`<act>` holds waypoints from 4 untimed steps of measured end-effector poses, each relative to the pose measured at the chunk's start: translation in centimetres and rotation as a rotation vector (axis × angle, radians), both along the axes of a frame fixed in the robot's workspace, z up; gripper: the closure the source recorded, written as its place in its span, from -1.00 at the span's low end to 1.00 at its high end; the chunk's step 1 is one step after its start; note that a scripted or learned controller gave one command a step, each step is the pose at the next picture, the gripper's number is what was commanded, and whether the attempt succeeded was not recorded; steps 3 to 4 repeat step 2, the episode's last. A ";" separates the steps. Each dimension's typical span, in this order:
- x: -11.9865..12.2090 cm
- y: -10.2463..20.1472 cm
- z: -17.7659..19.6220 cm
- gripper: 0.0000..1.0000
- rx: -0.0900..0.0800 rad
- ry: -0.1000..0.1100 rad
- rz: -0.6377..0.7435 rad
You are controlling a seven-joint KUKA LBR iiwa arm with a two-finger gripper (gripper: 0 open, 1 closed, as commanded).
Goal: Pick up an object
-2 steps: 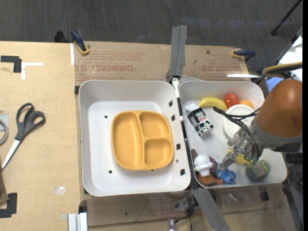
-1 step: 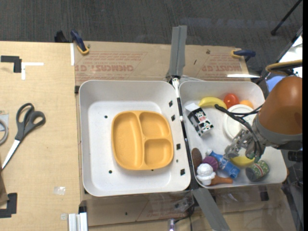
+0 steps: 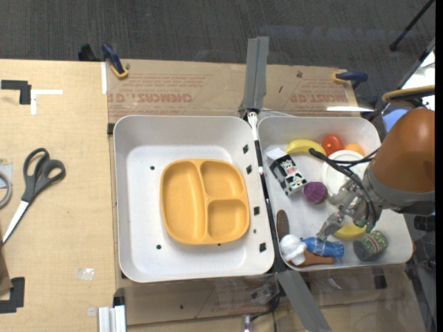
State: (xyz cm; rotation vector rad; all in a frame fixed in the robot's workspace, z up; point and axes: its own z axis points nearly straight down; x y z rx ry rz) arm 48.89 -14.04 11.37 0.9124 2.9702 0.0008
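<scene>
White bins sat side by side on the surface; the left bin [image 3: 131, 206] held a yellow divided plate [image 3: 205, 201]. Over the right bin [image 3: 394, 258], the hand [image 3: 337, 221] hung open above a blue toy [image 3: 325, 247] near the front edge.

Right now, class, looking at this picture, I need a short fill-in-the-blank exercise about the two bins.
1. The orange tray lies in the ____ bin.
2. The tray has ____ compartments.
3. The banana lies in the same bin as the ____ ball.
4. The scissors lie outside the bins, on the ____.

Missing words: left; three; purple; bench
</scene>
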 end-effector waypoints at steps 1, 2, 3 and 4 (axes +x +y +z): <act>0.1 -0.7 -1.1 -1.00 0.004 -0.006 -0.059; 6.6 0.1 -2.1 -1.00 0.013 0.029 -0.228; 6.6 0.1 -2.1 -1.00 0.013 0.029 -0.228; 6.6 0.1 -2.1 -1.00 0.013 0.029 -0.228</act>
